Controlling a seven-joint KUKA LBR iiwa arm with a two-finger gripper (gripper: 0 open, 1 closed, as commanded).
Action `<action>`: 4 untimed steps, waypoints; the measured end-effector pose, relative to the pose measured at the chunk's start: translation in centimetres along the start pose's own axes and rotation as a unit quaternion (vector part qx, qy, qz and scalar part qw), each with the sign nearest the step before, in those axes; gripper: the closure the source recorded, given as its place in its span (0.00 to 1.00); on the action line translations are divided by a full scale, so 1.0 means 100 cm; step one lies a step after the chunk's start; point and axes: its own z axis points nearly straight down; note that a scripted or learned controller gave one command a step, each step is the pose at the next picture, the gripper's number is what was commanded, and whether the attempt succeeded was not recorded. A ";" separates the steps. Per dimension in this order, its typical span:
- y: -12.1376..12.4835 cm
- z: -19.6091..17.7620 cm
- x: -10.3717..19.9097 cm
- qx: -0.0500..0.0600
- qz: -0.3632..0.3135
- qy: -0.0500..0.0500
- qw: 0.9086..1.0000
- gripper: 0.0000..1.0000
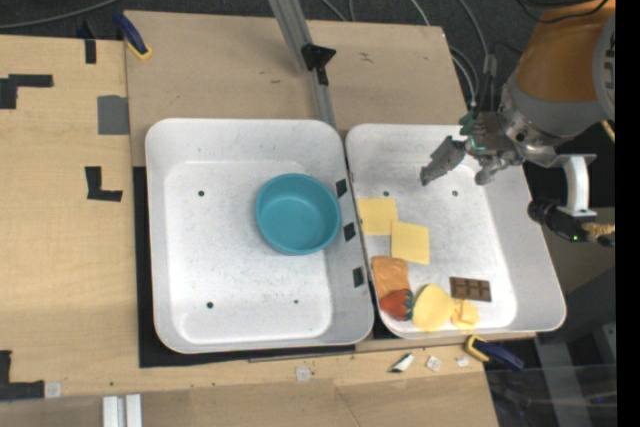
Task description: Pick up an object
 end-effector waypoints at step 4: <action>0.001 0.165 -0.003 -0.001 0.001 -0.001 1.000 0.00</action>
